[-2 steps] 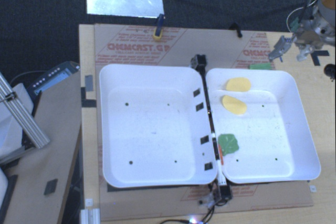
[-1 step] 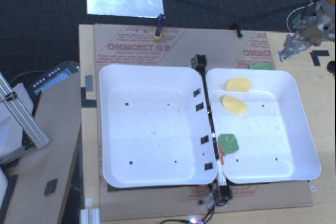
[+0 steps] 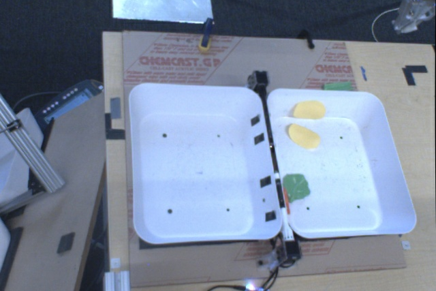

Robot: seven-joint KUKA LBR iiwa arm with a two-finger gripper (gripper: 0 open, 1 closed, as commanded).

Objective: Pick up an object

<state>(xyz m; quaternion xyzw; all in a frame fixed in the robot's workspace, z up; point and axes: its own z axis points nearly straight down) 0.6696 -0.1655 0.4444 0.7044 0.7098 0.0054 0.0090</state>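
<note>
Green piece [image 3: 296, 186] sits nearest, in the right bin [image 3: 392, 146] by the divider, w/ two yellow pieces [image 3: 304, 136] [image 3: 309, 109] farther back, lying roughly crosswise. Gripper state: can't tell from this shot. Arm comes in from the right, so prob all three are an easy reach; left bin [image 3: 197, 167] is farther.

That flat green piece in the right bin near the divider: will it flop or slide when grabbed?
The flat green piece looks thin with uneven edges, so probably floppy and light. Lying flush on the smooth white right bin floor, it may slide rather than lift.
</note>
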